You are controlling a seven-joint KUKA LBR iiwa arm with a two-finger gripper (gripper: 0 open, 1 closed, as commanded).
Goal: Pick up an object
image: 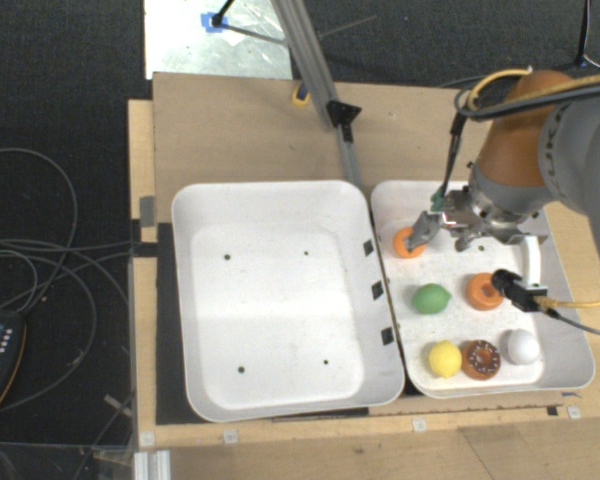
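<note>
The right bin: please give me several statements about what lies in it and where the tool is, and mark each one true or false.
1. The right bin holds six small objects. True.
2. The green object lies in the left bin. False: it lies in the right bin.
3. The tool is at the orange object near the bin's far left corner. True.
4. The yellow object lies beside the brown donut. True.
5. The white ball lies at the bin's far edge. False: it lies near the front edge.
</note>
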